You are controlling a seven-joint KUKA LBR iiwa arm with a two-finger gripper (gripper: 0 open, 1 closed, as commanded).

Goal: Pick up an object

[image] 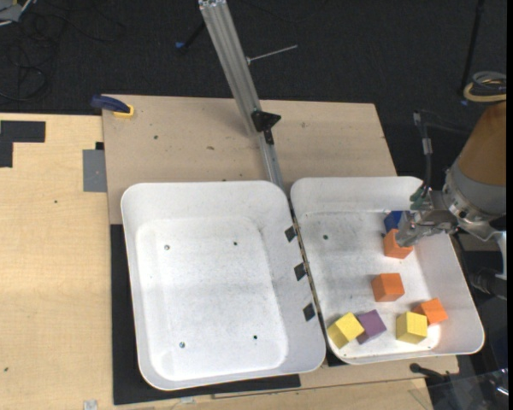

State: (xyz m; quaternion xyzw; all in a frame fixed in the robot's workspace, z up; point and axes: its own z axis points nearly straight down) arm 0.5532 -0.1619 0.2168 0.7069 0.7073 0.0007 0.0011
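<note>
Orange block (397, 246) sits right under the tool (413, 229) in the right bin (359, 190), beside a half-hidden blue block (393, 220); I cannot tell if the tool grips it

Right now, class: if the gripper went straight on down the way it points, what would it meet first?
Most likely the orange block directly beneath the gripper, with a blue block just beside it; depth is hard to judge from this slanted view.
</note>
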